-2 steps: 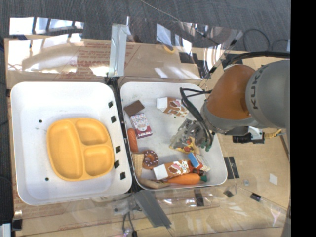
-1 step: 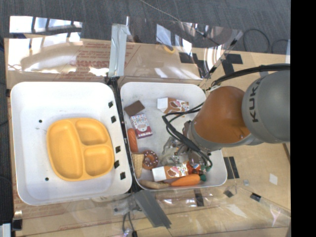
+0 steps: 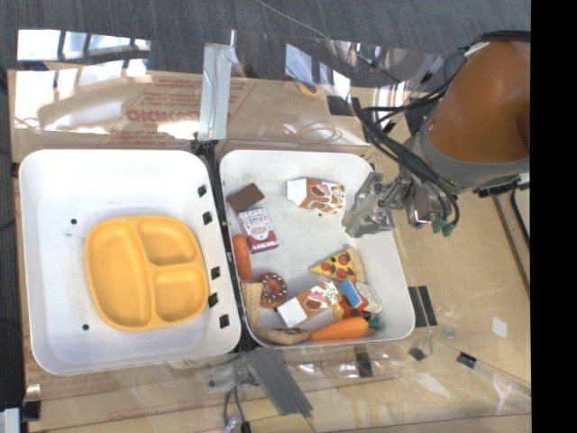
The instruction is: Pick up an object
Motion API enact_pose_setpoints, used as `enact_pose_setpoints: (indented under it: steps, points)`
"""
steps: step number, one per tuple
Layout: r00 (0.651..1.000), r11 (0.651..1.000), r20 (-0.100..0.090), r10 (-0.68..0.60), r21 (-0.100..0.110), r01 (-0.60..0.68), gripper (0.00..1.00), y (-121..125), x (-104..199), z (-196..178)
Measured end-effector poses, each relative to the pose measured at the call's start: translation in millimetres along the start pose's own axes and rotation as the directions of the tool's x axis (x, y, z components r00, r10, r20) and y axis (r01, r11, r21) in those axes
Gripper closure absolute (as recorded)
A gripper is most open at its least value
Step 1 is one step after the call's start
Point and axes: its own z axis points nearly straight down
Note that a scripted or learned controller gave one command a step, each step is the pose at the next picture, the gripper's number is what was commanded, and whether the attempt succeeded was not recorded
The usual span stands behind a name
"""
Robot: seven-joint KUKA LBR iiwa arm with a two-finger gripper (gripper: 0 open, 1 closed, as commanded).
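Observation:
My gripper [image 3: 363,213] hangs over the right side of the right bin [image 3: 306,165], its metal fingers pointing down and left, with nothing seen between them. Just left of it lies a white and brown carton [image 3: 316,194]. Below the gripper sits a pizza slice toy [image 3: 338,264]. Further down are a carrot [image 3: 340,329], a chocolate donut [image 3: 272,288], a small white and brown box [image 3: 305,302] and a blue and red piece [image 3: 361,296]. Near the bin's left wall lie a brown block [image 3: 245,196], a red and white packet [image 3: 259,228] and a sausage [image 3: 242,256].
The left bin [image 3: 54,188] holds a yellow divided plate [image 3: 144,270]. A black divider with clips [image 3: 213,233] runs between the bins. Cables [image 3: 397,142] trail from the arm's wrist above the right bin's far corner. Cardboard [image 3: 162,102] lines the back.

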Motion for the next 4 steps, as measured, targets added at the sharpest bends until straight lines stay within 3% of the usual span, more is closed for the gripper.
enact_pose_setpoints:
  steps: [1,2,3,4]
  points:
    - [0.983,0.984,-0.024,0.18,0.0,-0.18,1.0,88,-48,65]
    - [1.0,1.0,-0.017,-0.019,-0.004,0.019,1.0,49,-54,71]
    - [0.995,0.995,-0.013,-0.098,-0.007,0.098,1.0,95,-88,41]
    - [0.88,0.881,-0.021,-0.474,-0.016,0.473,1.0,10,-22,104]
